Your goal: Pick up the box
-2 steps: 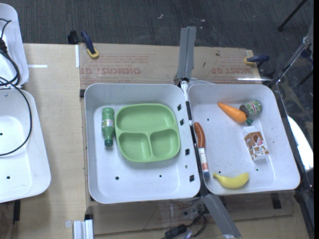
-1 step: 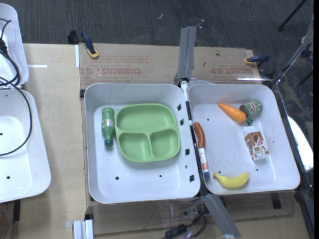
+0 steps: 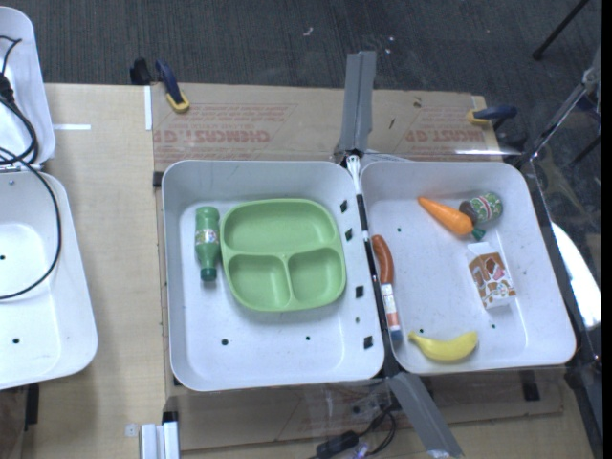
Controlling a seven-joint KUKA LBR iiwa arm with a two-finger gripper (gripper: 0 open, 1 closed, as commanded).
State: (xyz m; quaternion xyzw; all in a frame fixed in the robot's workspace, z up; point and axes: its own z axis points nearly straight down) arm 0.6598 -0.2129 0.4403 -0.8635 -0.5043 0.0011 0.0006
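Where the bench shows behind the bins, a brown cardboard sheet point(image 3: 258, 122) carries red print, upside down and too faint to read surely. The left bin point(image 3: 177, 285) holds a green three-compartment tray point(image 3: 283, 253), with a green bottle point(image 3: 207, 243) lying just beside the tray's left edge; its label is unreadable. In the right bin point(image 3: 430, 285), a long red-and-white marker point(image 3: 385, 280) lies along the left wall, a banana point(image 3: 444, 345) near the front, and a carrot point(image 3: 445, 214) at the back, touching a small green can point(image 3: 481, 207). The box point(image 3: 491, 277), white with a brown and red picture and lettering too small to read, lies flat towards the right wall, below the can. How the gripper's jaws stand cannot be told.
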